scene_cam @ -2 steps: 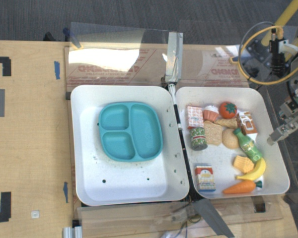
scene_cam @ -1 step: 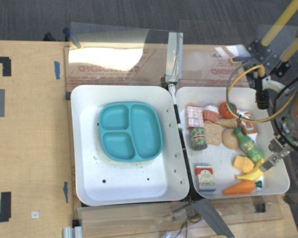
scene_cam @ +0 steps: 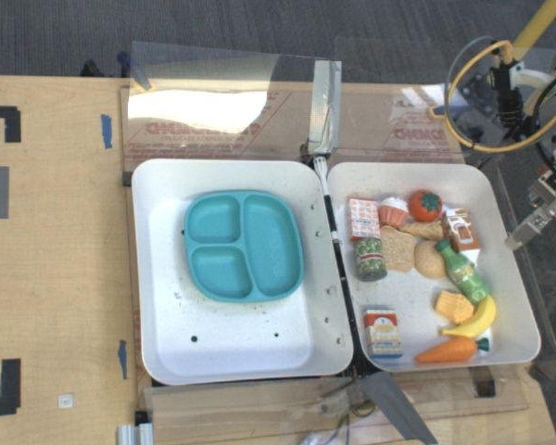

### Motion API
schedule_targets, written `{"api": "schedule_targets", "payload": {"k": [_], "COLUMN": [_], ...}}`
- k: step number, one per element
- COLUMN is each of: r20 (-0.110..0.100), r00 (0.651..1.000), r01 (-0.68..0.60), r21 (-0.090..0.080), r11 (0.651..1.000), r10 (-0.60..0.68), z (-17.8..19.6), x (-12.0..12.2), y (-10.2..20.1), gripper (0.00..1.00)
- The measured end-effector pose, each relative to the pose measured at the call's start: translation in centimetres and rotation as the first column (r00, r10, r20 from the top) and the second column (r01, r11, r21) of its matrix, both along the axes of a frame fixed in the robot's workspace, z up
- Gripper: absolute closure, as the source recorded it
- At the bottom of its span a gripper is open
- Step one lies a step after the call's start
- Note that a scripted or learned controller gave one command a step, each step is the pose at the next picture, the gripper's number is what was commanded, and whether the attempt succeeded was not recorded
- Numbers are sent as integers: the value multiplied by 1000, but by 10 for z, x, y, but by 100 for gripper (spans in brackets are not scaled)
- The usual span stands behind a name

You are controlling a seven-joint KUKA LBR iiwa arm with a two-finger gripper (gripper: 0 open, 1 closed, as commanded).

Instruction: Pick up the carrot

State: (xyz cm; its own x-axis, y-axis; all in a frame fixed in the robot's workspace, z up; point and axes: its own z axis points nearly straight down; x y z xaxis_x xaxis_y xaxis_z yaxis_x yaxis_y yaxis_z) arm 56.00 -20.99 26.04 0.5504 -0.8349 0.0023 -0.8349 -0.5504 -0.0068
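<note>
The carrot (scene_cam: 448,349) lies at the near edge of the right bin (scene_cam: 514,276), touching the banana (scene_cam: 473,320). The hand (scene_cam: 528,228), probably at the bin's right rim, is too blurred; I cannot tell its state. Approach from above, gripping across its width, clear of the banana.

Crowded right bin, open floor at its middle left

The carrot (scene_cam: 448,349) lies at the bin's (scene_cam: 514,262) five o'clock corner, banana (scene_cam: 474,320) touching it at twelve o'clock, wall close below; bare floor opens toward nine o'clock, up to the small box (scene_cam: 382,330).
</note>
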Motion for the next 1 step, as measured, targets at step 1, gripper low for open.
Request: {"api": "schedule_targets", "payload": {"k": [1], "r20": [-11], "r00": [1000], "r01": [23], "r21": [3], "r11": [1000], "r10": [-23], "z": [-49], "x": [-81], "y": [11], "gripper": [100]}}
